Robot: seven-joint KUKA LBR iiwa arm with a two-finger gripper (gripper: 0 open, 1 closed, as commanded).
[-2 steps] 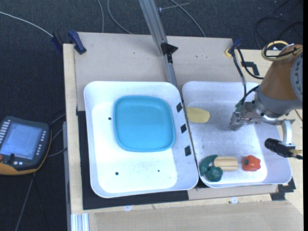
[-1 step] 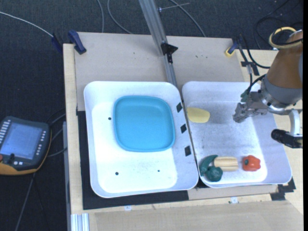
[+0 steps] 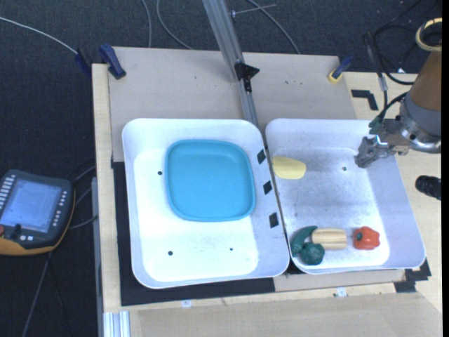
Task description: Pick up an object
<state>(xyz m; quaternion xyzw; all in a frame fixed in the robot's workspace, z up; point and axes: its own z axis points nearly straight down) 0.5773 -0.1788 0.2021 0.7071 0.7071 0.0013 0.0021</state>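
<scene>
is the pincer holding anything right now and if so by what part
Nothing is held. The pincer hangs over bare floor of the right white bin, apart from the yellow lemon-shaped toy.

1. A pale wooden bench (image 3: pixel 182 83) stood on dark carpet (image 3: pixel 42 90)
2. Black cables (image 3: pixel 151 9) looped over the carpet beyond the bench's far edge
3. Blue clamps (image 3: pixel 112 62) gripped the bench's far left corner, and another (image 3: pixel 340 67) its far right
4. A grey metal rail (image 3: pixel 226 41) ran slantwise across the bench's far side
5. A handheld control pendant (image 3: pixel 31 209) lay on the carpet left of the bench
</scene>
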